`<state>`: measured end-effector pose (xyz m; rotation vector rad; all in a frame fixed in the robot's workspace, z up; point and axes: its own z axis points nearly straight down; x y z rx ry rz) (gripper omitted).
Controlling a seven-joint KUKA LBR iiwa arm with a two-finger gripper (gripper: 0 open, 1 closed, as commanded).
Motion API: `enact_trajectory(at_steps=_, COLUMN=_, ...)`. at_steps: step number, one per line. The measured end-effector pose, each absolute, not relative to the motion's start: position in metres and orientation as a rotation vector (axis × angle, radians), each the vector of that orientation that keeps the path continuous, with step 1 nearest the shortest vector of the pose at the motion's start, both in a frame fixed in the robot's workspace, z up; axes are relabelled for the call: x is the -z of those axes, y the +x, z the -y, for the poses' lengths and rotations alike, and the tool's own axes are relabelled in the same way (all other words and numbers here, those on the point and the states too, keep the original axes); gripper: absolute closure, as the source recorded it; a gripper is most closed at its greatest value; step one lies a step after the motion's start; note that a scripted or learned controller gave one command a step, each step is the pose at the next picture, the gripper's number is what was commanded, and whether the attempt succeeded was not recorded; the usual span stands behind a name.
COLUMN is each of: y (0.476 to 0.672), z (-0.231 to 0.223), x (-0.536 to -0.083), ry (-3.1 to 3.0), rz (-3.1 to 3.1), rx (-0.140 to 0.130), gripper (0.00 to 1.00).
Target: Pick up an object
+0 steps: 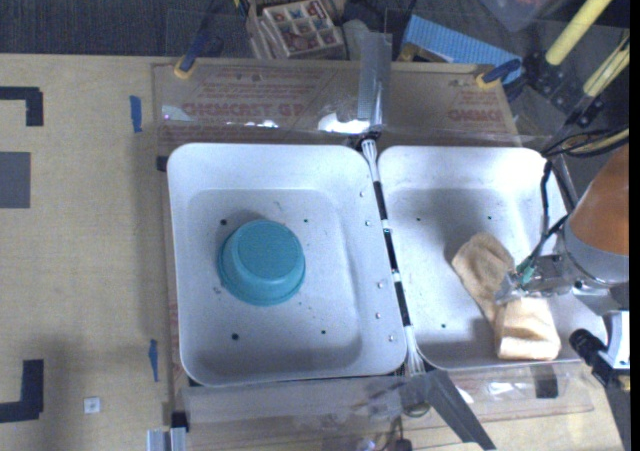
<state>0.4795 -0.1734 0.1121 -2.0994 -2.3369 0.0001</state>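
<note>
Two bins are set on the worktop, the left holding a blue bowl and the right a tan cloth, over which the claw is lowered for a grasp, its state not discernible, so closing and lifting seem next.

Bowl in left bin, sponges in right bin

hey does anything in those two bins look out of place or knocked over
Mildly. The blue bowl in the left bin lies upside down, base up. In the right bin, the tan cloth lies crumpled by the gripper. No spill or damage shows.
</note>
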Motion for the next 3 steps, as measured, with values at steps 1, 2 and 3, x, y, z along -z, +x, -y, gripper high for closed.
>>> enact_trajectory(at_steps=1, y=0.523, z=0.117, x=-0.091, ry=-1.934, rz=2.496, rx=0.01, gripper=0.0)
enact_trajectory(at_steps=2, y=0.541, z=0.102, x=-0.091, ry=-1.866, rz=2.549, rx=0.01, gripper=0.0)
enact_trajectory(at_steps=3, y=0.541, z=0.102, x=-0.091, ry=-1.866, rz=2.548, rx=0.01, gripper=0.0)
